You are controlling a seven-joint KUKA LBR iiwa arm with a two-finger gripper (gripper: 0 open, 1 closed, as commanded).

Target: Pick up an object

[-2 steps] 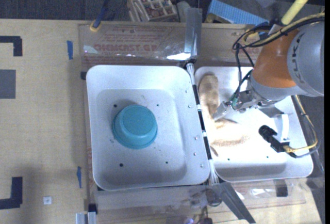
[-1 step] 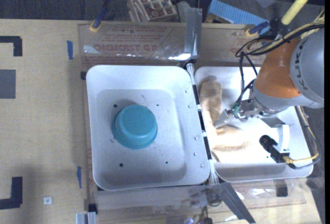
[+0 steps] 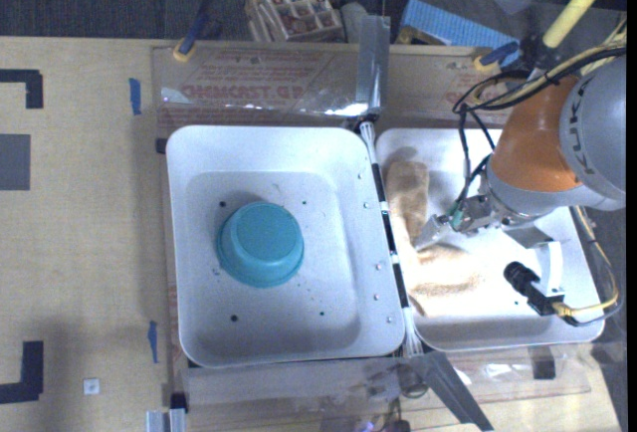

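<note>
**Tool low in the right bin, grasp not yet confirmed**

Nearest the camera, the right bin (image 3: 498,325) holds a flat tan object (image 3: 448,276) at about six o'clock of its floor, washed out by glare. Just beyond it, near the bin's centre, the tool (image 3: 438,229) sits low over the floor, at nine o'clock from the orange-banded arm (image 3: 542,156) that reaches in from three o'clock. Whether the tool is open or closed I cannot tell (glare and blur hide its tip), and nothing can be seen gripped.

Further back, at eleven o'clock in the same bin, lies a second tan, cloth-like lump (image 3: 406,186), just beside the tool. The left bin (image 3: 189,171) carries an upturned teal bowl (image 3: 260,243), well apart from the arm.

The step in hand looks like the descent onto a target among the tan pieces. Next it likely needs a firm close, then a straight lift to prove the hold.
</note>
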